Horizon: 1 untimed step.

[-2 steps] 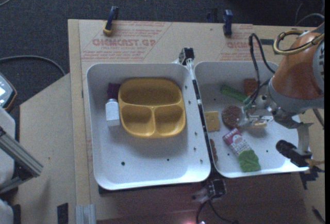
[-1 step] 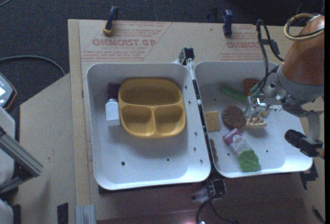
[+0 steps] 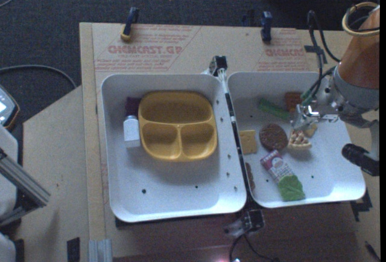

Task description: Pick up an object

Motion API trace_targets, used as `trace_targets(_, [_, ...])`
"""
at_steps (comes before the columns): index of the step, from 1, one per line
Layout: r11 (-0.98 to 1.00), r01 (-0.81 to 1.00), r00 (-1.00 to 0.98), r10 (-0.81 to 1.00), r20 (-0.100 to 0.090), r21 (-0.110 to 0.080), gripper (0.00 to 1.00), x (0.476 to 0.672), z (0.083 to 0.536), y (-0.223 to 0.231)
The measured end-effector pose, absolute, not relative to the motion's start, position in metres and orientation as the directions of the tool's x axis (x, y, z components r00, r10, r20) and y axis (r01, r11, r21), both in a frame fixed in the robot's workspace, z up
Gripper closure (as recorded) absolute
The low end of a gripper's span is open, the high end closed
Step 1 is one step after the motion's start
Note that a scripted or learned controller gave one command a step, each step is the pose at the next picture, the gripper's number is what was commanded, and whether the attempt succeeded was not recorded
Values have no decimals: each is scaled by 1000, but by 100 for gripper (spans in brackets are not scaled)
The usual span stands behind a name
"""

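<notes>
My gripper (image 3: pixel 303 117) hangs low over the right bin (image 3: pixel 338 185), near its far right part. Just in front of it lies a small tan and white toy food piece (image 3: pixel 300 140), close under the gripper tip. Left of that piece rests a round brown patty (image 3: pixel 272 136). A yellow square slice (image 3: pixel 247 141) lies by the bin's left wall. A long green piece (image 3: pixel 274 109) and a reddish-brown piece (image 3: pixel 293 99) sit toward the back. A red and white packet (image 3: pixel 275 166) and a green leaf-shaped piece (image 3: pixel 292 188) lie at the front.
The left bin (image 3: pixel 175 194) holds a yellow divided plate (image 3: pixel 178 125), a small white bottle (image 3: pixel 131 131) and a dark purple item (image 3: pixel 132 104) behind it. Clamps (image 3: pixel 129 23) grip the board's far edge. The arm's grey body (image 3: pixel 356 89) looms over the right bin's right side.
</notes>
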<state>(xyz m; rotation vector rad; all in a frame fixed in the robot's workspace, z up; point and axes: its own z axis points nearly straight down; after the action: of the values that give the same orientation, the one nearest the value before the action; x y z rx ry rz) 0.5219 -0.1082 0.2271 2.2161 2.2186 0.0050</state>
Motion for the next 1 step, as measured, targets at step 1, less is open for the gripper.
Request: trace_targets(1, [5, 1000, -5, 1000, 2, -2, 100, 527, 218, -62])
